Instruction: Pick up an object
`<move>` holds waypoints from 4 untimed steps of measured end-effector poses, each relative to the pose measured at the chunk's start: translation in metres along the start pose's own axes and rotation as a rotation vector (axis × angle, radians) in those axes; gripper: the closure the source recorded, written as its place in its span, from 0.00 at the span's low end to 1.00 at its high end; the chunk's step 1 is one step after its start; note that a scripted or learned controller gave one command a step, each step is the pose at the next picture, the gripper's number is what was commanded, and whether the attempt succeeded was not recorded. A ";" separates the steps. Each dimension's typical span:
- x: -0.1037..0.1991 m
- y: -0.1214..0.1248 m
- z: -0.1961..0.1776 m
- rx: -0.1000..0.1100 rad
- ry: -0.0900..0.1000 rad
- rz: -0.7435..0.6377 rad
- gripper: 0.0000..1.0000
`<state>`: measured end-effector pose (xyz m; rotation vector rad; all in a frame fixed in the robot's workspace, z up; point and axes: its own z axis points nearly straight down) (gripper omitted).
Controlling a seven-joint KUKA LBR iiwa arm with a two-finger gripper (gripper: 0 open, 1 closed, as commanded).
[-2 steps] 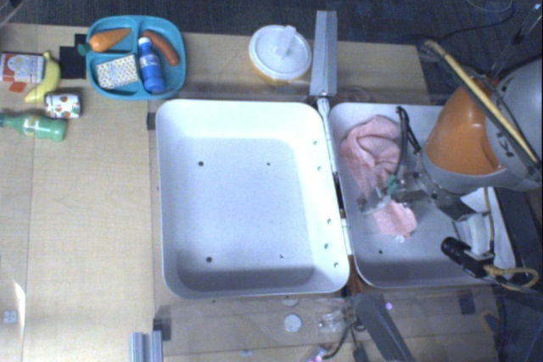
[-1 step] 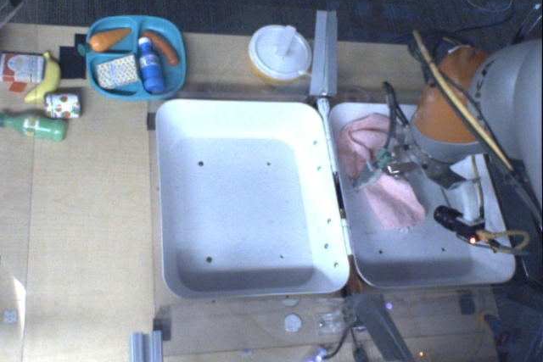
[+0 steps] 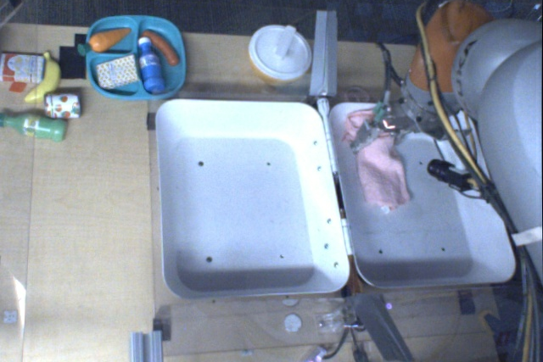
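Grey arm (image 3: pixel 501 106) looms nearest, its gripper (image 3: pixel 379 125) at the right bin's (image 3: pixel 441 263) eleven o'clock corner, clenched on the top edge of the pink cloth (image 3: pixel 382 169), which looks light, limp and best pinched at a bunched fold.

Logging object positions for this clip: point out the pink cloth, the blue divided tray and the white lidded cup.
pink cloth (image 3: pixel 381 169), camera view, middle of the fabric in the right bin.
blue divided tray (image 3: pixel 174 38), camera view, its right rim.
white lidded cup (image 3: pixel 280 52), camera view, centre of the lid.
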<state>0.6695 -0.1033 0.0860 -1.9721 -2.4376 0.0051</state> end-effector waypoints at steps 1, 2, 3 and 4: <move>0.008 -0.058 -0.002 -0.016 -0.006 -0.077 0.00; 0.037 -0.035 -0.096 -0.007 -0.003 -0.047 0.00; -0.012 -0.082 -0.007 -0.013 -0.004 0.036 0.00; 0.031 -0.075 -0.003 -0.023 -0.010 -0.100 0.00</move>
